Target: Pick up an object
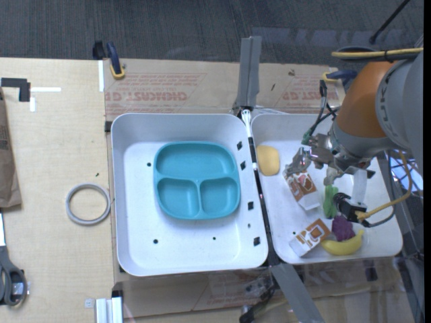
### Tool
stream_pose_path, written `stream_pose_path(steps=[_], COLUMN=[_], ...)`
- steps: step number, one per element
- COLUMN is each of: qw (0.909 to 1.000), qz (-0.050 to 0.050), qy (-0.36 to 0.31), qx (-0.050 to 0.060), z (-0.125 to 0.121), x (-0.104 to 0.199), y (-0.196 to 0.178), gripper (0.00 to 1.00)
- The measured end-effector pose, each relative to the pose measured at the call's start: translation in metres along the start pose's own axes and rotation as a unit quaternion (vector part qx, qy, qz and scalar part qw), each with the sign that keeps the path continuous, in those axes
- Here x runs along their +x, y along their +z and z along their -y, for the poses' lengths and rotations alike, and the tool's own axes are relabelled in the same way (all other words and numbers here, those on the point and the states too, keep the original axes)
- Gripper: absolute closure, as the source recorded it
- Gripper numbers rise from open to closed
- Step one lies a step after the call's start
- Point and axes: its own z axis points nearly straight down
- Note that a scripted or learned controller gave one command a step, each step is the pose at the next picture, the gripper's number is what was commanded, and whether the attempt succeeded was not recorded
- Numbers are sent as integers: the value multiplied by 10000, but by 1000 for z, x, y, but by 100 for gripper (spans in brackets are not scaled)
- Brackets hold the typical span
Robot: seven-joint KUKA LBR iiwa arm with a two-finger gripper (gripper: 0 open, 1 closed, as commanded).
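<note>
Camera view: on the desk (54, 147), far left, a grey tape ring (88, 203) lies flat. Left bin (128, 180) holds a teal divided plate (198, 180), centred. Right bin (384, 244): a yellow round fruit (268, 160) by its left wall; a small carton (302, 188) near the middle; a green item (330, 200) just right of it; a second carton (310, 236), purple grapes (342, 228) and a banana (343, 245) bunched at the near edge. The gripper (316, 159) hangs over the first carton, arm (367, 113) above the bin; cannot tell whether it is spread or closed.
</note>
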Motion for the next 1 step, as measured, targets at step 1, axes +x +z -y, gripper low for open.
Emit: stream_pose_path(steps=[1], qw=[9999], qz=[-10], qy=[-167], qx=[-21], z=[0], x=[-9], y=[39], gripper=[0])
